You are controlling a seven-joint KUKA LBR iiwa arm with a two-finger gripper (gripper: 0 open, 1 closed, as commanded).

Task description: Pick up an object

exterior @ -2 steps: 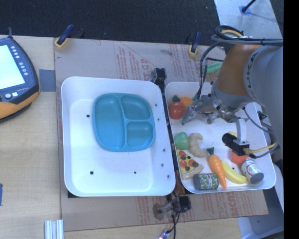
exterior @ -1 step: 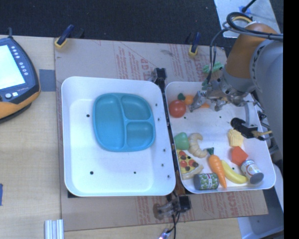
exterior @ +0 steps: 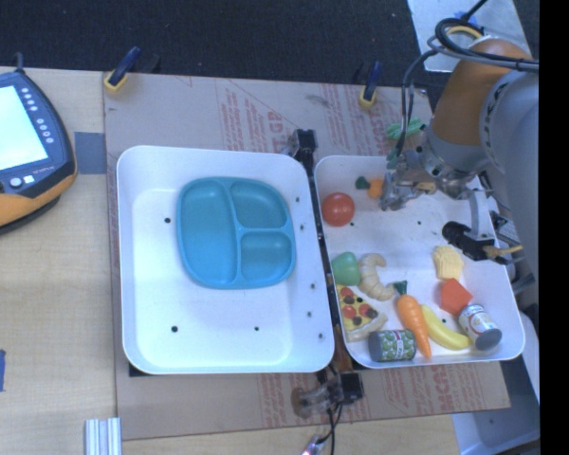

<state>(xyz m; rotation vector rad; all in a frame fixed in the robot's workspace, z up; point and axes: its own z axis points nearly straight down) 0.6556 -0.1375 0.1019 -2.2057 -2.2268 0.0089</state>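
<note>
While the grey two-finger gripper [exterior: 395, 197] hovers at twelve o'clock of the right shallow white plastic bin [exterior: 508, 351], its grip state cannot be told. Nearest, at nine o'clock from it, sits a smooth round red toy tomato [exterior: 338, 209]; descend centred, since round plastic slips.

- We look down on a pale wooden surface [exterior: 47, 301] covered partly by a brown cardboard sheet [exterior: 218, 112].
- Two yellow-and-blue clamps [exterior: 121, 70] grip the sheet's far edge.
- Beyond lies dark carpeted floor [exterior: 218, 17].
</note>
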